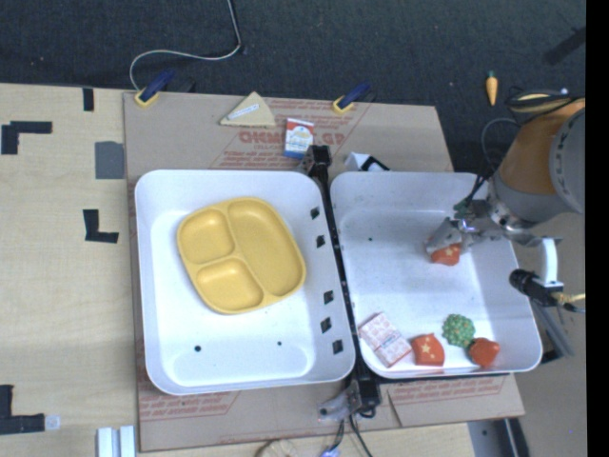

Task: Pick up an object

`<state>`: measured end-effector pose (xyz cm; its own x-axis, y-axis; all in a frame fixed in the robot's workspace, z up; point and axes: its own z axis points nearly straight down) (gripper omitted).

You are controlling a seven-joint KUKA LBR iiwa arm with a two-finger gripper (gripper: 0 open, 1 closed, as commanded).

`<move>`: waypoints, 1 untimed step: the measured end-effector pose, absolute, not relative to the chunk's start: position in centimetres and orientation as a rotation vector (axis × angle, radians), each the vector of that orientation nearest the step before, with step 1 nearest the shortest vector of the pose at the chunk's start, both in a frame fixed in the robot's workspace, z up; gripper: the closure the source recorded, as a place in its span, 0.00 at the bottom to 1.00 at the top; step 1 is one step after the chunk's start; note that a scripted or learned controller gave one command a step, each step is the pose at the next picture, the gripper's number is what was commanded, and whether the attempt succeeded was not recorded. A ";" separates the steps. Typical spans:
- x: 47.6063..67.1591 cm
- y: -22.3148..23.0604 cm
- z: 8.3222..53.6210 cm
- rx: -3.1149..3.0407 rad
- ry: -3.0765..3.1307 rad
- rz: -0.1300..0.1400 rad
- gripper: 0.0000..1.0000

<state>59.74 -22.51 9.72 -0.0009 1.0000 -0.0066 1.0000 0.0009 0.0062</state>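
In the right bin (381, 193), the claw (451, 243) is clenched around a small red object (445, 253), far from the broccoli (458, 328) by the near wall.

Both bins, left (157, 284) and right (400, 208), are white. The divided plate (240, 253) is plain yellow. The bench board (400, 127) is brown cardboard with red lettering. The small carton (298, 139) is red, white and blue. The packet (384, 339) is white with a pinkish-red print. The broccoli piece (459, 329) is green; the two items beside it (428, 350) (483, 351) are red. The object at the gripper (449, 243) is red-orange (445, 254). The arm (547, 160) is grey with an orange band. The clips (152, 89) are blue and yellow.
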 end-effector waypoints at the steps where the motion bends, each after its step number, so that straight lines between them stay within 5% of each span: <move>1: 65.3 -17.2 8.7 2.215 2.222 0.005 1.00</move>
